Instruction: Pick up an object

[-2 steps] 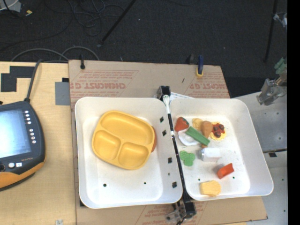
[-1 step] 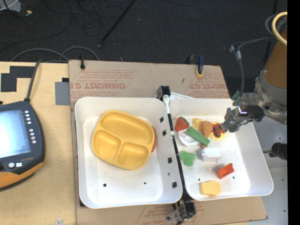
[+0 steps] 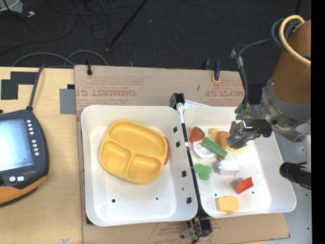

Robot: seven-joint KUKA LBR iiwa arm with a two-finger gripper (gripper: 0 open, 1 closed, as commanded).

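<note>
Down in the right bin (image 3: 264, 200), the tool (image 3: 237, 139) hung low over the upper cluster of small pieces, its dark body just above something yellow (image 3: 237, 148) at its tip. Whether it was released or clenched could not be told from this slanted view, and nothing could be seen caught in it.

The pieces looked like small plastic toy food: a red piece (image 3: 196, 134), an orange piece (image 3: 220, 135), a long green piece (image 3: 213, 147), a green lumpy piece (image 3: 203, 172), a white block (image 3: 229, 165), a red block (image 3: 244, 184) and a yellow block (image 3: 228, 204). All were probably light, hard and rather slick, so a pinch off-centre would likely squirt one sideways.

The crowded pieces by the tool touched or nearly touched one another, leaving little room either side. The red block and the yellow block lay well apart from the rest; across their short flat faces would have been the surest hold.

In the left bin (image 3: 94, 197) a yellow divided plate (image 3: 133, 151) lay alone, wide and shallow, with only its rim to pinch. Both bins rested on the worktop (image 3: 127, 90).
</note>
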